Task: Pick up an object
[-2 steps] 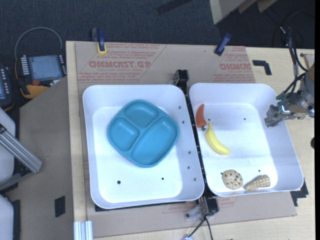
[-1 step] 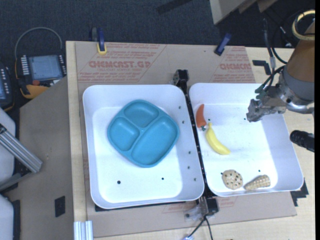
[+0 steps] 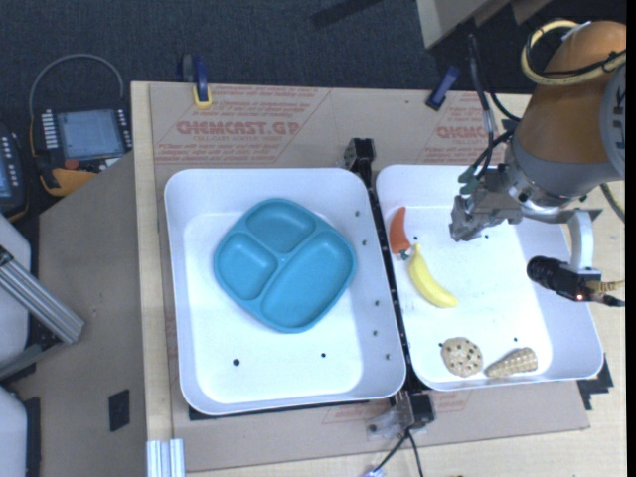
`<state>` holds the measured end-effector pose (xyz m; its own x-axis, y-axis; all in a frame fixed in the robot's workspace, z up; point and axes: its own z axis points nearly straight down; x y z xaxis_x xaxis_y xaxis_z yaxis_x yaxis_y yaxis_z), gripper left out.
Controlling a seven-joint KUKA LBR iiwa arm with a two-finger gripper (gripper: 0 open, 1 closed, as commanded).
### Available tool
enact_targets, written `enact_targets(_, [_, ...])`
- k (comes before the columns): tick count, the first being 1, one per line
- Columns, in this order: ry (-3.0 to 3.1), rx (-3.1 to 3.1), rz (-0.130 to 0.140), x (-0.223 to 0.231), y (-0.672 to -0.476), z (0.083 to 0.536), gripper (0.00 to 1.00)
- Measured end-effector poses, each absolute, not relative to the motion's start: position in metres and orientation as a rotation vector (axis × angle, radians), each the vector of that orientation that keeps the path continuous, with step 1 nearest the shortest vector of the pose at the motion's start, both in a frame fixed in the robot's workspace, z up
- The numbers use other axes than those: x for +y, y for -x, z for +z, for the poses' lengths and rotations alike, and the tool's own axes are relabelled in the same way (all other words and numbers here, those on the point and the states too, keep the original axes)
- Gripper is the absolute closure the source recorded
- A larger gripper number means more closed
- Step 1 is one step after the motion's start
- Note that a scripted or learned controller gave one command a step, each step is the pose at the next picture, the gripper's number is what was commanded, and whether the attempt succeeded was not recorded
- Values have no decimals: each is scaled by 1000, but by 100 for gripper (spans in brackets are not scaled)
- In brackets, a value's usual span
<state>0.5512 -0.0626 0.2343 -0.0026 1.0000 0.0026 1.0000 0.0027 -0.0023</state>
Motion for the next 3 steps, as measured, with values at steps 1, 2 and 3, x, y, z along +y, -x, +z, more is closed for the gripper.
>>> enact_targets(1, [2219, -2226, -2, -5, -563, 239, 100])
enact_targets(2, [2218, -2222, 3, 41, -567, 224, 100])
enact_targets(3, [2217, -2228, -5, 91, -577, 232, 100])
